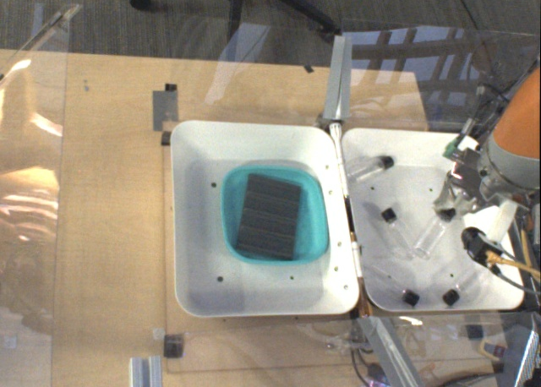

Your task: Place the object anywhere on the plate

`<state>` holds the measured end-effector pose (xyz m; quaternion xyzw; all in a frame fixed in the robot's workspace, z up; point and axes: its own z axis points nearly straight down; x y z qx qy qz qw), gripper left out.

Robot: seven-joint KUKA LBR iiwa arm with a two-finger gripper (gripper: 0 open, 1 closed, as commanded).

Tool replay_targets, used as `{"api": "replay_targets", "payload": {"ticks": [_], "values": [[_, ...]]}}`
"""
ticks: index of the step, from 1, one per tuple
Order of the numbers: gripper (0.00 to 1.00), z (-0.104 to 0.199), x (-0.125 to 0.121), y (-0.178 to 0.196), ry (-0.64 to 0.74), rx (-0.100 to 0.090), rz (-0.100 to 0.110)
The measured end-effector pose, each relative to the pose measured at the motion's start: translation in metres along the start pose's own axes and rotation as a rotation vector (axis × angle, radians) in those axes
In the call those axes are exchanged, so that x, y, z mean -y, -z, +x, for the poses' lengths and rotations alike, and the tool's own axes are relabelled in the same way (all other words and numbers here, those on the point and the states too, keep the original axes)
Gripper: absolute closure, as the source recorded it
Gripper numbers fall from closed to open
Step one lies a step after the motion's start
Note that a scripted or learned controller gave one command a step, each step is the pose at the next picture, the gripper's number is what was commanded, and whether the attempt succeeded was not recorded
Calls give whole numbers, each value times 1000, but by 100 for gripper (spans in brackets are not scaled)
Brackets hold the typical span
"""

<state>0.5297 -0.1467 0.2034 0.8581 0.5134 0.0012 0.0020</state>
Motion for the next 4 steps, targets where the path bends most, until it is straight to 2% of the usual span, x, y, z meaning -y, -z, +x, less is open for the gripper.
{"api": "replay_targets", "payload": {"ticks": [1,2,3,4], "values": [[100,101,68,-18,167,-3,1],[0,101,68,-18,166,-3,1],[0,23,21,137,91,-2,-7],[0,-9,-27,233,-184,-2,-9]]}}
